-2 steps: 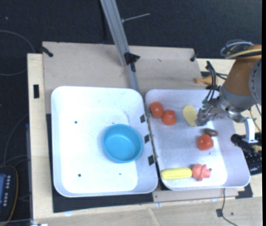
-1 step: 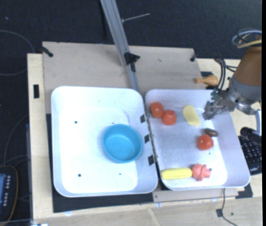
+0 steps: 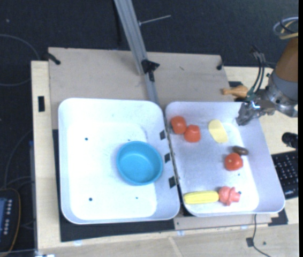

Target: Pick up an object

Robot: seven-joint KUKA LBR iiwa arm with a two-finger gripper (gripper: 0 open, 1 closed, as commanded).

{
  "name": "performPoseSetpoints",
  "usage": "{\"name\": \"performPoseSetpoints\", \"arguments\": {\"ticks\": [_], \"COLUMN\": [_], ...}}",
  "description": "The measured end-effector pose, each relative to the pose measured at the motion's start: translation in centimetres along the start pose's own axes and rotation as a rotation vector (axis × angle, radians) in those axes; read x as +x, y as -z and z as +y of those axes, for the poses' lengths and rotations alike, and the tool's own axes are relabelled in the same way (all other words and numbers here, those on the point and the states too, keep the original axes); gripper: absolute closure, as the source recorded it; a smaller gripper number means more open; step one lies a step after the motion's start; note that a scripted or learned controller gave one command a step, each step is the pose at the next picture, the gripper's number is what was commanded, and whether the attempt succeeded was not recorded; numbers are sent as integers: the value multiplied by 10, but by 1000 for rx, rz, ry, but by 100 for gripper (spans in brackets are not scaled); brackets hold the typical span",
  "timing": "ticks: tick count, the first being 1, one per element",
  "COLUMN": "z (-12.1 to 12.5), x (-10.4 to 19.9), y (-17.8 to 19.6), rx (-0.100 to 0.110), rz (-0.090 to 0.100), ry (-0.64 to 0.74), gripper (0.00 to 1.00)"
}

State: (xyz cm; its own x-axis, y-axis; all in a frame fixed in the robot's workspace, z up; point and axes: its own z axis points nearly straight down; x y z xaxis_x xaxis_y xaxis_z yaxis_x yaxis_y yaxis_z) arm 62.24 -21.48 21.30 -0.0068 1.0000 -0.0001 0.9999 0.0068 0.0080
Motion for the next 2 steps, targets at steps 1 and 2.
{"name": "performPoseSetpoints", "arguments": {"ticks": [1, 2], "z": [2, 2], "x": [-1, 61], "y": [57, 51], "rx": [0, 7], "rz": [0, 1], "ry": [2, 2], "gripper": [100, 100]}}
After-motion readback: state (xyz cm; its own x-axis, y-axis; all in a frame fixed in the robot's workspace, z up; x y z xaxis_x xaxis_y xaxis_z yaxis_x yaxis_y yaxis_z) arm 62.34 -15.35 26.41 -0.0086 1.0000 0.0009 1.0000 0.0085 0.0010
